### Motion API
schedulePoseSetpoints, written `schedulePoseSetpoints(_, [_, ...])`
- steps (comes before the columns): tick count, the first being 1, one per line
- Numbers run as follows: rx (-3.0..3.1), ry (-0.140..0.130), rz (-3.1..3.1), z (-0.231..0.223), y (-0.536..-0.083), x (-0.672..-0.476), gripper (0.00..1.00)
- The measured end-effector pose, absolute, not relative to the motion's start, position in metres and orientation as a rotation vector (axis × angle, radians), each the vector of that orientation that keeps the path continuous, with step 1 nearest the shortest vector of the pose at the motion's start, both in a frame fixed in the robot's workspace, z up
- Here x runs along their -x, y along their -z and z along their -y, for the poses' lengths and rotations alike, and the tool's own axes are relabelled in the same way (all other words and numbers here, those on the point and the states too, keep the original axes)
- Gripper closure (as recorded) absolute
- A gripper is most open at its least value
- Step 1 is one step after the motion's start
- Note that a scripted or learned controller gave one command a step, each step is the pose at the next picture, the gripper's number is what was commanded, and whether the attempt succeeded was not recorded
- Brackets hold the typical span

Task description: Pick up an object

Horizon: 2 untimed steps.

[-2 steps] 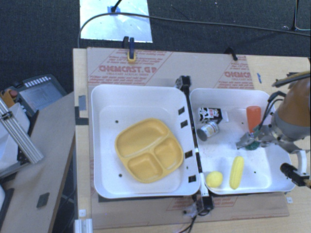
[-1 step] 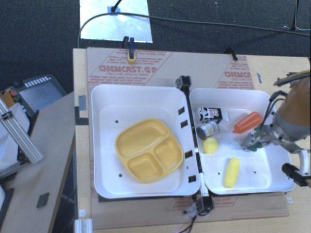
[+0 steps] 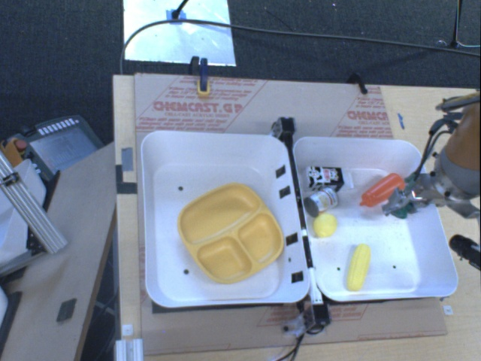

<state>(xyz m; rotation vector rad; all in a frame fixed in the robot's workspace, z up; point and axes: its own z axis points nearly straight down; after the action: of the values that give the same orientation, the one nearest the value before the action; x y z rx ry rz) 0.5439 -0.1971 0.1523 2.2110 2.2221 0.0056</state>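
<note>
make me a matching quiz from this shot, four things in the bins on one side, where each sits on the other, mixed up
Things:
1. yellow divided tray
2. corn cob
3. orange carrot
4. small can

Places:
A. right bin, near the front edge
B. left bin, in the middle
C. right bin, by the divider, just below the black and white carton
D. right bin, far side, next to the gripper

Pairs: 1-B, 2-A, 3-D, 4-C
</note>
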Motion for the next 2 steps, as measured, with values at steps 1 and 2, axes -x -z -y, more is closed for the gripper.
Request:
schedulePoseSetpoints(1, [-2.211,-0.005,-2.224,0.189,-0.200,-0.546,1.00])
schedulePoseSetpoints(2, [-2.211,-0.005,-2.222,0.196,-0.262,-0.543,1.00])
